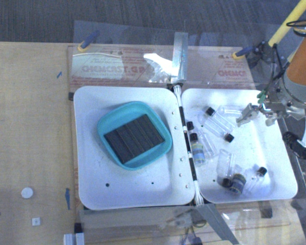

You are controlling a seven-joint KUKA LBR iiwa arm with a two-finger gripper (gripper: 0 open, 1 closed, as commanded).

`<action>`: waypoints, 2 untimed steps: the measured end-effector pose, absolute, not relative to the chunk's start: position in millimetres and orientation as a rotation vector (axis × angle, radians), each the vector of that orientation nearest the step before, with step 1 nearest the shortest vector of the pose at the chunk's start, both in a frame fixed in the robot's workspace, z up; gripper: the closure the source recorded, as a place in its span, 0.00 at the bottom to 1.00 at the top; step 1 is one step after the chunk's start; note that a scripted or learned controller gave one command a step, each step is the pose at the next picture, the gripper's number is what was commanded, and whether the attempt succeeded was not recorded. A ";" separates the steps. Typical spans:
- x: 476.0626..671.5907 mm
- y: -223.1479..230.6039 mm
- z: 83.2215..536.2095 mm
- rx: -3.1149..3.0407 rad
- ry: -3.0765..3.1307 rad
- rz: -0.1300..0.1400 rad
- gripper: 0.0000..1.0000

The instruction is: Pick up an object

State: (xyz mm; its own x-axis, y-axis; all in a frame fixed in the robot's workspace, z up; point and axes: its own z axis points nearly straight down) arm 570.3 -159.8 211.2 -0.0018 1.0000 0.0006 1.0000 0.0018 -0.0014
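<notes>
Several small clear bottles with black caps are lying scattered in the right bin, and the hand is hanging over that bin's far right part, with its metal fingers reaching out toward the nearest bottle. That bottle is lying on its side just beside the fingertips, not between them, so nothing is being held; how wide the hand is standing I cannot tell from here. More bottles are resting farther off, toward the bin's near edge, one of them with a dark cap end. To do this well, I would say the hand should be dropping squarely across a bottle's narrow body, since clear round plastic will likely be rolling away from a glancing touch. Across the divider, a teal tray is sitting in the left bin. Behind the bins, faded red lettering on a board is reading roughly "CHEMCAST", though it is blurred.
</notes>
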 end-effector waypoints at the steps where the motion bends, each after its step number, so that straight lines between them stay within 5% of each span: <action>1: 594.7 -120.0 126.1 -2.157 -2.282 0.001 0.00; 2: 637.9 -155.2 86.7 -2.093 -2.344 -0.002 0.00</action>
State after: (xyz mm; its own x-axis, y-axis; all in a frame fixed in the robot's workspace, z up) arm 637.9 -155.2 86.7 -0.1130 0.9936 0.0000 0.9936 0.1130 0.0018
